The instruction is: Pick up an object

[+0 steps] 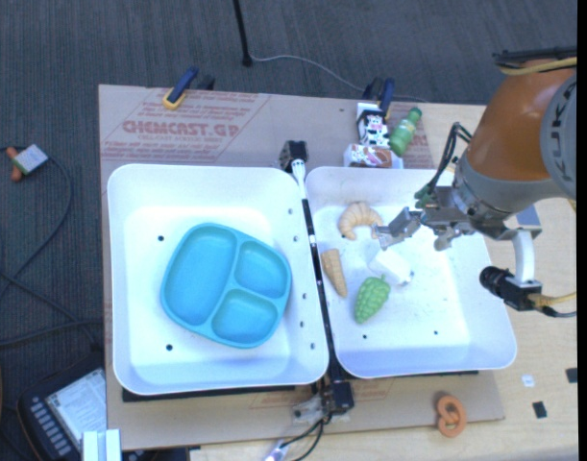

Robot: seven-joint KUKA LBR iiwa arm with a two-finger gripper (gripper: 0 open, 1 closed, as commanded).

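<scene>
You'll see the arm (524, 142) enter from the right edge of the frame, its orange band uppermost and its wrist bent down and leftward over the right bin (485, 353). The gripper (423, 230) hangs above the bin's upper middle with its fingers spread apart and nothing between them. Just below it lies a small white block (393, 265), near one fingertip. The green ridged object (371, 299) sits below that block, long axis slanting from upper right to lower left. The orange cone (333, 271) lies left of it, tip toward the lower right. A croissant (358, 219) curls above. The blue divided plate (226, 284) rests in the left bin (139, 353).
</scene>
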